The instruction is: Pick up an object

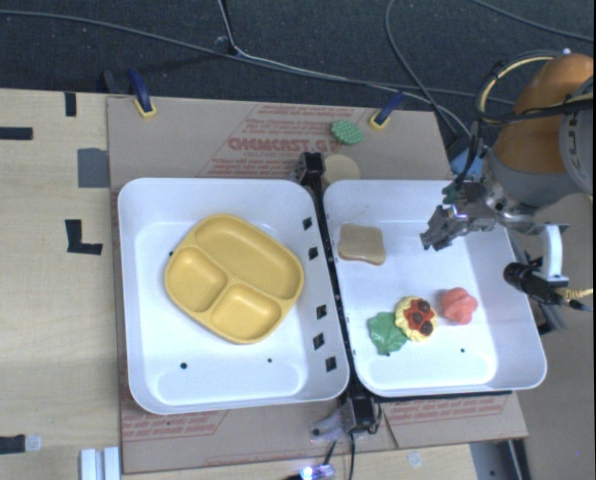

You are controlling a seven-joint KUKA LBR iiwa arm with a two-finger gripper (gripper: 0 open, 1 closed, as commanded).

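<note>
Yellow tray (234, 276), four toy foods (415, 317)

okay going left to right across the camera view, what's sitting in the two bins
Yellow divided tray in the left bin → tan bread slice → green toy → yellow and red toy → red toy, all in the right bin.

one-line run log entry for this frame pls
gripper: over right bin, upper right | holding: nothing seen | toast, tomato: in right bin | yellow tray: left bin
</note>
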